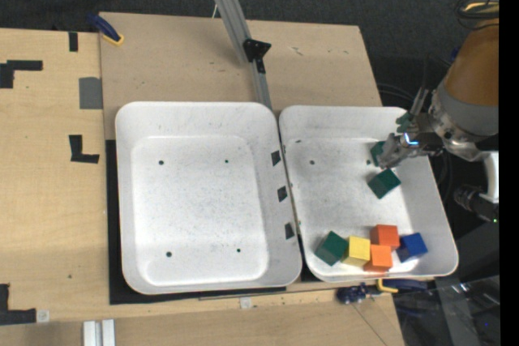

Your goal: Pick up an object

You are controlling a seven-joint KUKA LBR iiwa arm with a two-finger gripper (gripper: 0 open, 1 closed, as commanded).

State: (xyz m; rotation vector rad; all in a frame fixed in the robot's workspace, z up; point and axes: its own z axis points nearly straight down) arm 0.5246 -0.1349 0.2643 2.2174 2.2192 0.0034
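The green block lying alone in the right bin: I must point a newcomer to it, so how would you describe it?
Start at the right bin, the one the arm reaches into. Skip the cluster of blocks along its near edge and look further up, near the right wall, just below the hand. The green block lies there tilted and alone, touching no other block, unlike the green one in the cluster.

arm (474,85): grey, rounded, broad orange band above wrist
wrist: pale grey metal ring
gripper (388,154): small, dark grey, blue glint
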